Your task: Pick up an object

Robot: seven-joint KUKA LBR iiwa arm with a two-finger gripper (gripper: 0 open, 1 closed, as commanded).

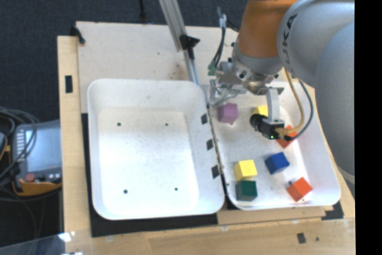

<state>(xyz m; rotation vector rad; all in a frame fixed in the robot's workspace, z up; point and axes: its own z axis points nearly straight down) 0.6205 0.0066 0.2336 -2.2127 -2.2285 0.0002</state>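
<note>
Camera view: fixed above the surface, looking down at a slant on two shallow white bins set side by side.
Left bin: white and speckled, with four small dark dots on its floor.
Right bin: holds all the blocks; its left wall touches the left bin's right wall.
Arm: grey with an orange band above the wrist, reaching in from the right and covering the upper part of the right bin.
Jaws: positioned at the upper left corner of the right bin, directly above the purple block; cannot tell whether they are released or clenched, and no block is visible between them.
Purple block: rests on the right bin floor, near the left wall, just below the jaws.
Yellow block, upper: partly hidden behind the wrist hardware, right of the purple block.
Wrist hardware: a black unit with a small green light and cables, hanging beside the upper yellow block.
Yellow block, lower: lies in the lower half of the right bin, touching the green block.
Green block: lies just below the lower yellow block, near the front wall.
Blue block: lies right of the lower yellow block, apart from it.
Orange block: lies near the front right corner.
Red-orange block: partly hidden beneath the wrist hardware.
Metal rail: runs at a slant from the top of the view down to the bins' shared corner.
</note>
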